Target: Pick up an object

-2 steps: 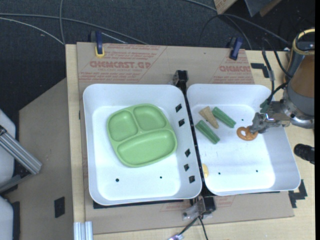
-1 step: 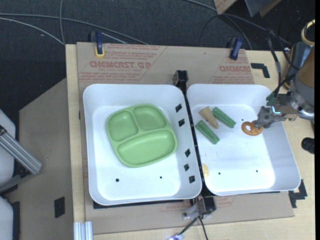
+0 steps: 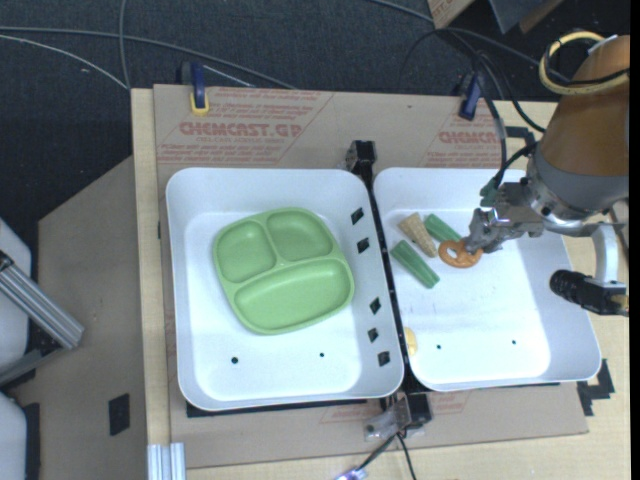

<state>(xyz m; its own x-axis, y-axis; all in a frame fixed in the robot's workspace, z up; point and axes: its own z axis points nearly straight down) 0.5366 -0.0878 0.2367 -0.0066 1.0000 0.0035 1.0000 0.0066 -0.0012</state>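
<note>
Bins, two shallow white ones, are sitting side by side on a tabletop (image 3: 250, 118) covered with printed cardboard, seen from above at a slant. Filling the middle of the left bin (image 3: 195, 348) is lying a pale green divided plate (image 3: 284, 269) with three compartments. In the right bin (image 3: 520, 353), toward its upper left, a small cluster of toy food is lying: a tan, cork-like piece (image 3: 416, 234), a green piece (image 3: 441, 229) just beside it to the right, a long green stick (image 3: 414, 264) angled below them, and an orange-brown pretzel-shaped ring (image 3: 460, 255) to the right of the stick.

Reaching in from the right edge of the frame, the grey arm with its orange band is bringing the tool (image 3: 484, 238) down low over the upper middle of the right bin. Its tip is hanging right at the pretzel ring, seemingly touching or overlapping the ring's right side. Whether the tool is released or clenched cannot be told from this angle, and nothing is visibly being carried.

Judging by the position, the step in hand is closing on the pretzel ring. Doing it well is likely calling for centring over the ring's rim, pressing down close to the bin floor since the ring is lying flat, and keeping clear of the neighbouring green pieces before lifting straight up.
</note>
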